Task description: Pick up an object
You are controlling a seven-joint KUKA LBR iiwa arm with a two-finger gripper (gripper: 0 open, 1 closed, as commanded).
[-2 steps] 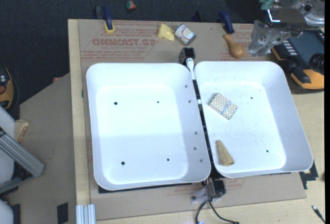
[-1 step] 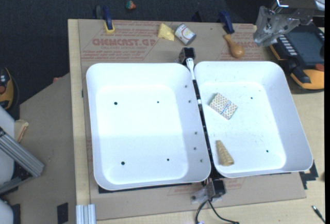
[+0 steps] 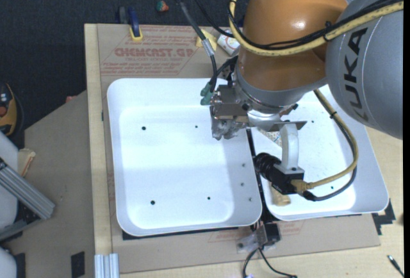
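Two bins side by side, and the gripper (image 3: pixel 224 124) hangs over their shared wall; released or clenched, impossible to tell. In the right bin (image 3: pixel 359 196) lies a small tan piece (image 3: pixel 280 198), partly hidden, probably light and stiff: pinch across its width.

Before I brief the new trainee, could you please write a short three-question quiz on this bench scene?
1. True or false: the orange band of the arm hangs over the divide between the two bins.
2. Which bin has small dark dots on its floor in plain sight: A) the left bin, B) neither bin?
3. Fill in: the printed board beneath the bins reads CHEMCAST and bears a blue ____ at its far edge.

Key: 1 true; 2 A; 3 clamp.
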